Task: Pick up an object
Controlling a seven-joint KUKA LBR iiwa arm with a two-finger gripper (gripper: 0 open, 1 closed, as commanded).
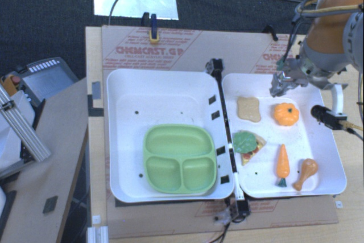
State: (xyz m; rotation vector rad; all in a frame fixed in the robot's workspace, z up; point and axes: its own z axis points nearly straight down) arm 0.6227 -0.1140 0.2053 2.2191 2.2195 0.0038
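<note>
Nearest me in the right bin (335, 179) lie a drumstick (305, 172) and a carrot (282, 163), with a pizza slice (248, 145) by the divider; the left bin (165, 88) holds a green tray (180, 158). Further back sit a pumpkin (286, 114) and a tan cookie (248, 108). The gripper (280, 86) hangs above the far rim, just beyond the pumpkin, carrying nothing; I cannot tell how wide it stands. Nothing is picked yet: I judge the descent, grasp and lift all remain.

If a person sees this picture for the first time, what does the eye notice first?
Probably the big green divided tray in the left bin. Next, the bright toy foods in the right bin: an orange pumpkin, a carrot and a drumstick. The claw hangs above that bin's far edge.
</note>
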